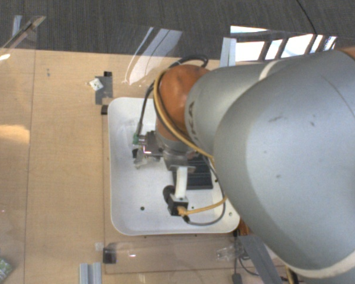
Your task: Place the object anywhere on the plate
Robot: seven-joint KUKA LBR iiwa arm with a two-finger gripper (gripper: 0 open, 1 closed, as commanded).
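Your pincer (160, 152) hangs over the middle of the bin (121, 218), its opening hidden so you cannot tell its state; the dark block (200, 177), likely your object, lies just beside it toward the bin's right edge.

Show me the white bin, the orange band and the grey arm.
white bin (127, 188), camera view, bare floor
orange band (177, 89), camera view, rounded top
grey arm (284, 158), camera view, broad shell
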